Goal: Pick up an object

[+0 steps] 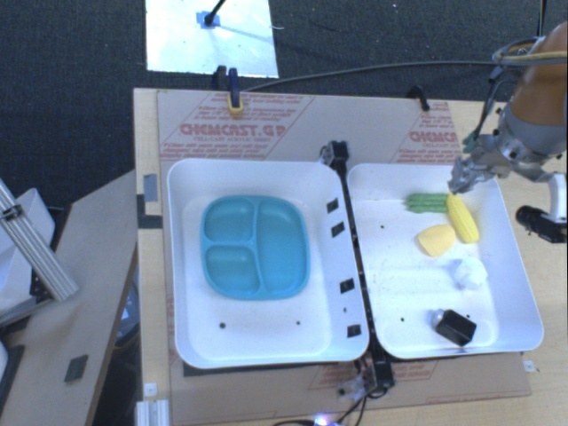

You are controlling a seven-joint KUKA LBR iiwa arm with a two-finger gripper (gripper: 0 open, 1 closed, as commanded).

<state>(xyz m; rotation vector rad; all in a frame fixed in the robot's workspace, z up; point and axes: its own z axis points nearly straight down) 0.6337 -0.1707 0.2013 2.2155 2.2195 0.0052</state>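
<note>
Five small items in right bin, blue plate left

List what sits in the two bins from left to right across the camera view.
Blue divided plate → green item → yellow lump → black block → white lump. The yellow corn overlaps several, so I omit it.

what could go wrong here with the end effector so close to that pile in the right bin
The end effector hangs at the long yellow corn-shaped toy, which touches the green pod-shaped toy and sits near the pale yellow rounded piece. Closing could nudge a neighbour away or catch two things at once.
</note>
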